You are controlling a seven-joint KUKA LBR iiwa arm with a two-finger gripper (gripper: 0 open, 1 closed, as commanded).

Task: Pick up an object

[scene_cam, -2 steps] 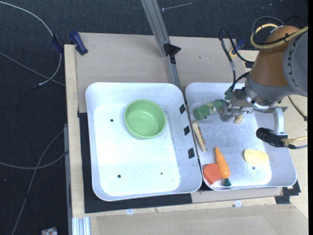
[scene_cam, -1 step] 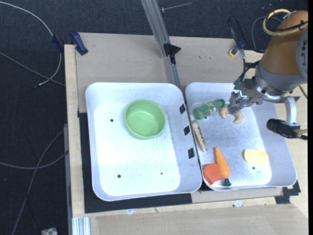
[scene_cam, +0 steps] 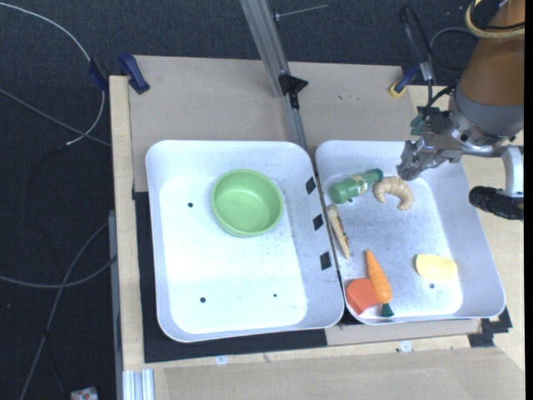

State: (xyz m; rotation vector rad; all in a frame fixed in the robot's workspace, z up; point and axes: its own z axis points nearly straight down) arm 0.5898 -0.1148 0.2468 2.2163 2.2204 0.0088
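Observation:
My gripper (scene_cam: 411, 168) hangs over the back of the right bin (scene_cam: 466, 223), just right of and above a tan croissant (scene_cam: 394, 192). A green bottle (scene_cam: 353, 186) lies left of the croissant. Along the bin's left wall rests a thin tan stick (scene_cam: 338, 231). An orange carrot (scene_cam: 378, 278) and a red-orange block (scene_cam: 361, 294) sit at the front left corner. A yellow lemon-like piece (scene_cam: 435, 267) lies at the front right. Nothing shows between the fingers.
The left bin (scene_cam: 175, 307) holds a green bowl (scene_cam: 246, 202). A grey metal bar (scene_cam: 271, 48) runs from the top down to the gap between the bins. Blue clamps (scene_cam: 132, 72) sit at the bench's back corners.

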